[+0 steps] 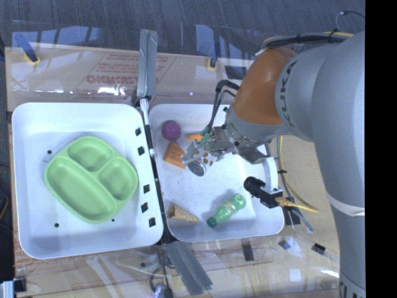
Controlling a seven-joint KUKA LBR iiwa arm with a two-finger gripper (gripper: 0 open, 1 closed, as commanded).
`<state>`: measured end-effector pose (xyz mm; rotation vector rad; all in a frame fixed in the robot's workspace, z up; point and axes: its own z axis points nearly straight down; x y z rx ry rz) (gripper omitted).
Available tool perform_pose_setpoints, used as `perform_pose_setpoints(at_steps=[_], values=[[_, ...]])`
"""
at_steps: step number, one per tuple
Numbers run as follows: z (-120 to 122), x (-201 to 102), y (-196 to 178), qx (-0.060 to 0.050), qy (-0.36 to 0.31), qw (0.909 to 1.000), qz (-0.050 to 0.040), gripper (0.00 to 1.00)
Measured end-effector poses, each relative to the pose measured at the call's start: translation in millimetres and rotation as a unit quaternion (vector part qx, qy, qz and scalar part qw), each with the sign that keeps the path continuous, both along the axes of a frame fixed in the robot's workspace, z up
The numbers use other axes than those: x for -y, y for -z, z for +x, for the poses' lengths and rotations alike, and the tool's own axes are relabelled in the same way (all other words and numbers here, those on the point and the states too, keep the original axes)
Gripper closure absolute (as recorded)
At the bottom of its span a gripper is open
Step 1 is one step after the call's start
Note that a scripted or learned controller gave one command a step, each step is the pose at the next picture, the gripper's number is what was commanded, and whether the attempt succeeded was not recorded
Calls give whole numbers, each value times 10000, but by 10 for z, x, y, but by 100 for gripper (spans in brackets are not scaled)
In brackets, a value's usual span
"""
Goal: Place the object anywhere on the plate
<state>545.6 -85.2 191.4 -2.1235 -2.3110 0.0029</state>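
Bottle (226, 210), green, lies at five o'clock in the right bin (260, 228), with a tan wedge (182, 213) at seven o'clock. Farther up, the gripper (200, 160) hangs over the bin's middle beside an orange block (174, 155); how its pincer stands cannot be told. A purple ball (171, 130) lies at eleven o'clock. The green plate (90, 178) sits in the left bin (37, 123)

The green plate (92, 177) looks like smooth plastic. Both white bins (37, 228) look smooth and a bit shiny. The green bottle (227, 210) is shiny plastic.
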Motion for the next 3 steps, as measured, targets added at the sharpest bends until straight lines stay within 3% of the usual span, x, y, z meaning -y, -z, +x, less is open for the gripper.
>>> perform_pose_setpoints(at_steps=[1,2,3], values=[[30,-819,3,0,422,9991,-2,100],[32,-1594,5,-2,1415,9899,-8,100],[33,-1591,4,-2,1417,9899,-8,0]])
